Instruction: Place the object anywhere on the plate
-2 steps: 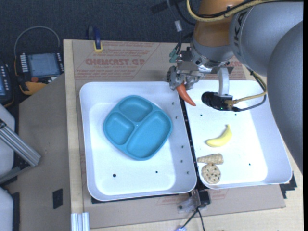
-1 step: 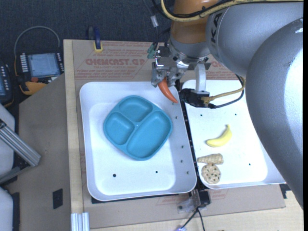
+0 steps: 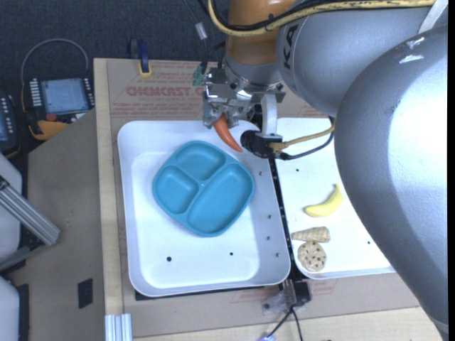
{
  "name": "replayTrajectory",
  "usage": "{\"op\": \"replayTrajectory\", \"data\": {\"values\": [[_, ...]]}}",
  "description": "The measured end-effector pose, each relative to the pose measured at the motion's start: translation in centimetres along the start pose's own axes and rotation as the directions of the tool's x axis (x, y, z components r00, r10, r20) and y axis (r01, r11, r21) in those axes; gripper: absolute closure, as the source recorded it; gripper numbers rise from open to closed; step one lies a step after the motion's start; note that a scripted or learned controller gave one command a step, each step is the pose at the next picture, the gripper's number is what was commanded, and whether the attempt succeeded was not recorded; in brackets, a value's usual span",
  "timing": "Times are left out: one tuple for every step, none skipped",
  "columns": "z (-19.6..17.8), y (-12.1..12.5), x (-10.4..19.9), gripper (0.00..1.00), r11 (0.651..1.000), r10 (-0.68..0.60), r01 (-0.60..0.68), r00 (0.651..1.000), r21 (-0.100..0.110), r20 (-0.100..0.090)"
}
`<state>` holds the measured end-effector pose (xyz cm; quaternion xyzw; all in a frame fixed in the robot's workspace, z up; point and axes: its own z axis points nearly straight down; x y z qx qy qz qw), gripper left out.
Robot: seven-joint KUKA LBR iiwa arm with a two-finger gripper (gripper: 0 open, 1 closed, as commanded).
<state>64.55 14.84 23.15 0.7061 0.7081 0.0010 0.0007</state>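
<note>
**Carrot hangs at the plate's far rim, one slip from the bin floor**

My end effector (image 3: 226, 119) hovers over the far right part of the left bin (image 3: 135, 190), pinching the upper end of an orange carrot (image 3: 229, 136) between its fingers; the carrot slants down and to the right, its lower tip just above the far edge of the blue plate (image 3: 205, 187). The plate sits tilted in plan near the middle of that bin, closer to its far edge.

The risk, as I judge it: the carrot is over the rim and not over a compartment; let go here and it could strike the raised lip, roll off and land on the white floor between the plate and the bin's far wall. Its tapered, smooth body looks apt to roll or pivot, and my hold is near one end only, so it may swing as I move.

The plate appears to be moulded plastic, matte blue, with three shallow compartments and rounded corners; the bins are glossy white with low walls. In the right bin (image 3: 355, 261), near its near left corner, lie a yellow banana (image 3: 323, 203), a pale ridged cone (image 3: 311, 234) and a speckled cookie (image 3: 311, 256); the counter (image 3: 110, 155) beneath shows as tan board.
</note>
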Motion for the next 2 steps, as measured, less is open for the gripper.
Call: {"op": "replayTrajectory", "data": {"values": [[1.62, -0.08, -1.11, 1.00, 1.000, 0.004, -0.004, 1.000, 0.006, 0.002], [1.53, -0.07, -1.09, 0.00, 1.000, 0.004, -0.004, 1.000, 0.005, 0.001]]}}
